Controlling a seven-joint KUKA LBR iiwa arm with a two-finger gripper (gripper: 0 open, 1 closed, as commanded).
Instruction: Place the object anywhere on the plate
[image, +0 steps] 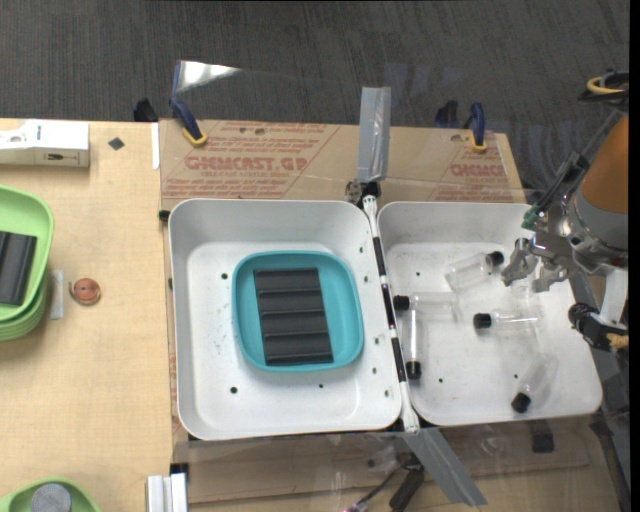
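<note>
Tool (528, 262), finger state untellable, hangs at right bin's (440, 400) far-right edge beside vials (505, 320).

arm (610, 190) cut off by right edge, only orange band and wrist in view; gripper (528, 262) small and cluttered, can't tell how it's set. clear vials (505, 320) see-through against white right bin (480, 405), outlines hard to trace, count unsure. green tray (22, 262) cut by left edge, green lid (48, 497) cut by bottom edge. print on cardboard (260, 160) partly unreadable
</note>
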